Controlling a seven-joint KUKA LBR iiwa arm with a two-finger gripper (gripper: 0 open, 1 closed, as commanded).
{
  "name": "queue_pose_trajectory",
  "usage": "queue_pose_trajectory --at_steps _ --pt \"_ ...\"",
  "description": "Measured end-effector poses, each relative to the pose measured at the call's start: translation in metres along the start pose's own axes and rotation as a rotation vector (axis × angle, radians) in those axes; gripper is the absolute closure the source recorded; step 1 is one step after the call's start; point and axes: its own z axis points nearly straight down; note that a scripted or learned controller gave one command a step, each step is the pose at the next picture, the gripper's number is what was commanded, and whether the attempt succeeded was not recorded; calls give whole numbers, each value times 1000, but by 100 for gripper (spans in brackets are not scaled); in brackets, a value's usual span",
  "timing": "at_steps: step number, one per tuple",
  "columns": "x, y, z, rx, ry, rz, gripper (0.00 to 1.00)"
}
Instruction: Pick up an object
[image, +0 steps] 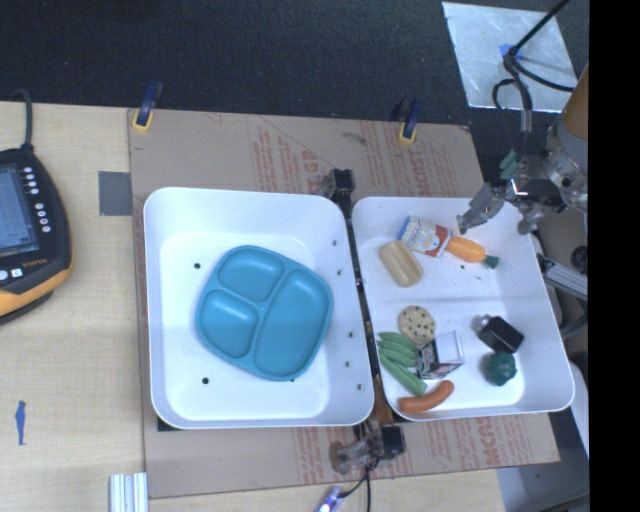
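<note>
The claw (500, 207) hangs over the far right corner of the right bin (545, 330), its two fingers spread apart with nothing between them. Just beside its lower fingertip lies a toy carrot (467, 249), orange with a green tip, touching or nearly touching a small red and white carton (424, 236). Near them a tan bread roll (400, 263) lies on the bin floor. Closer to the near edge sit a round speckled cookie (416, 323), a bunch of green pea pods (401, 360), a small box (443, 353) whose print is too blurred to read, and an orange-red sausage (425, 398). A black block (499, 333) and a dark green lump (500, 369) lie toward the bin's right side. The left bin (170, 310) holds a blue divided plate (264, 311). A handheld control pad (28, 232) rests on the table (70, 370) at the left.
</note>
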Motion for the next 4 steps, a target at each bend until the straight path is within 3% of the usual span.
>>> queue_pose_trajectory --at_steps 1,2,3,4 --pt "15 -3 122 3 0 0 0" --pt "25 -62 194 2 1 -1 0" --pt "24 -61 182 0 -1 -4 100" --pt "24 -61 182 0 -1 -4 0"
